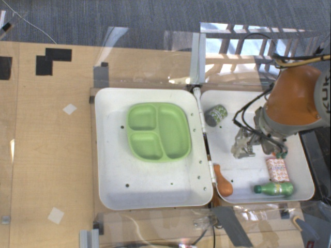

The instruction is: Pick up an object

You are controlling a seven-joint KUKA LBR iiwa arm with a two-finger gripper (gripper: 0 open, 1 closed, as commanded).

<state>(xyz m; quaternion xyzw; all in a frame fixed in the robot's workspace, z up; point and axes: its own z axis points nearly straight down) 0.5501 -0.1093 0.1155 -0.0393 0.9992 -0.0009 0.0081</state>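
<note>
green divided plate (158,132) in left bin (111,190) | wooden bench (46,154) | black tape marks (51,60)

Letters "KU" show on the arm (310,94); the small carton's (277,170) print is unreadable

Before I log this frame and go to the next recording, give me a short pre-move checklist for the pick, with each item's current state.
1. Gripper is over the right bin: ok.
2. Something is between the fingers: cannot tell; nothing is clearly seen there.
3. Targets within the right bin: ok. Green bottle lying on its side, small carton, grey-green can, orange object by the divider.
4. Gripper is lined up on one object: not ok; it sits over bare floor between them.
5. Green divided plate lies in the left bin, clear of the arm: ok.
</note>
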